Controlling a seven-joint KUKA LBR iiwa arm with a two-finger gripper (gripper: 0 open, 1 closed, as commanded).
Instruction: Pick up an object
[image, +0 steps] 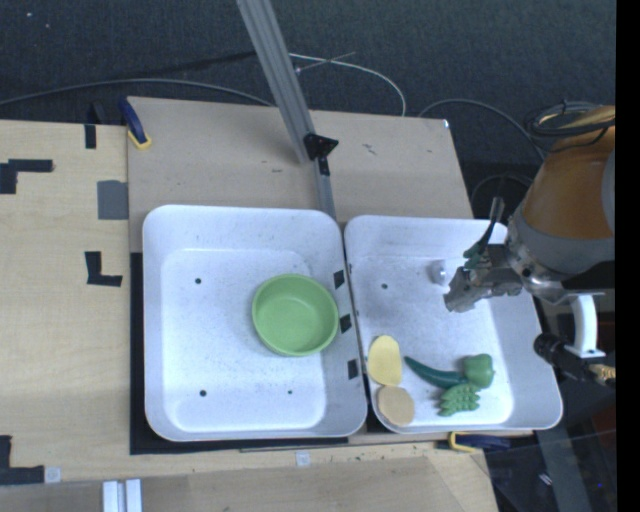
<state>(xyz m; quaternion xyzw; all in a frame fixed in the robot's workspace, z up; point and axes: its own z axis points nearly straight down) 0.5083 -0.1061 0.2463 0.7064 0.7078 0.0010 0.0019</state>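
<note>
The claw (462, 292) hangs over bare floor in the right bin (400, 250). I cannot tell its grip. The toys (445, 378) lie below it, near the bin's front edge.

Small green and yellow toys (440, 380) lie in right bin (400, 250).

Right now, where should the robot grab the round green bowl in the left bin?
Probably by its rim. The round green bowl sits upright and open, apart from the walls of the left white bin, so one finger could go inside and one outside. Coming straight down on the right rim, the side nearest the gripper, looks easiest, since the arm reaches in from there.
</note>
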